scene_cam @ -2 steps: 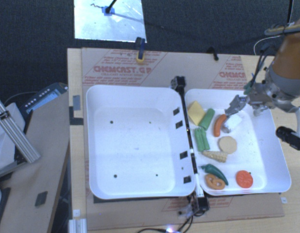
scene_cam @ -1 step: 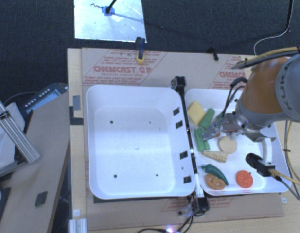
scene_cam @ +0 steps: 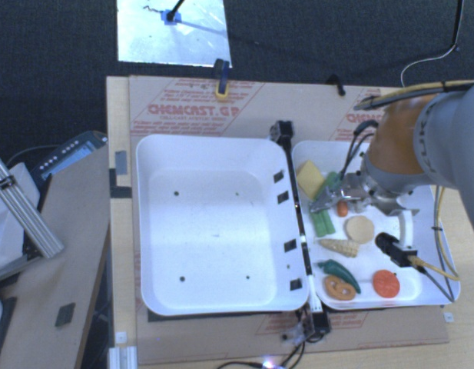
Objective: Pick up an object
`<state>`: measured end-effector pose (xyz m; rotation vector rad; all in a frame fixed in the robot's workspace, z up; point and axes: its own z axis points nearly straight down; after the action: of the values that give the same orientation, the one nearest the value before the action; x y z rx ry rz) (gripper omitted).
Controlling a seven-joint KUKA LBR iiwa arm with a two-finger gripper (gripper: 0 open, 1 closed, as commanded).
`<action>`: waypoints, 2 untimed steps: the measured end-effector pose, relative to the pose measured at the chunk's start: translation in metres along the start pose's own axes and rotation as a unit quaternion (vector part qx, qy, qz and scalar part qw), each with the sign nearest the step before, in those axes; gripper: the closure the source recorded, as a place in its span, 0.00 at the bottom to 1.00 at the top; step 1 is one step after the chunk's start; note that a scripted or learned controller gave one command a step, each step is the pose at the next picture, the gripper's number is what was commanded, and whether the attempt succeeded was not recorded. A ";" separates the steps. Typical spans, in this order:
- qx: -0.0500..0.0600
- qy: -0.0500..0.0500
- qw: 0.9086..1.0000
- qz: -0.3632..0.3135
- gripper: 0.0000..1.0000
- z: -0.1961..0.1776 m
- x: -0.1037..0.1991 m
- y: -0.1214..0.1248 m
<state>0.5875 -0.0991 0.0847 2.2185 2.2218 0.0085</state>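
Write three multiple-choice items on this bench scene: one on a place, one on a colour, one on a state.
1. Where do the toy foods lie?
A. left bin
B. right bin
C. bench

2. What colour is the wedge by the divider?
A. yellow
B. blue
C. black

3. How is the arm placed?
A. parked off the bench
B. over the left bin
C. reaching into the right bin

Key: B, the foods lie in the right bin; A, the wedge is yellow; C, the arm's pincer sits among the foods.

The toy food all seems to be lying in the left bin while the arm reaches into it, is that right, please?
Not quite: the camera view shows the toy food lying in the right bin, and the arm reaches into that one.
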 end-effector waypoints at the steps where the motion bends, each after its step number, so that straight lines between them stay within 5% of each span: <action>1: -0.005 -0.001 1.000 -0.001 1.00 -0.017 0.000 0.002; 2: 0.004 0.000 1.000 0.000 1.00 -0.035 0.014 -0.052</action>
<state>0.5356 -0.0853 0.1191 2.2231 2.2248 -0.0021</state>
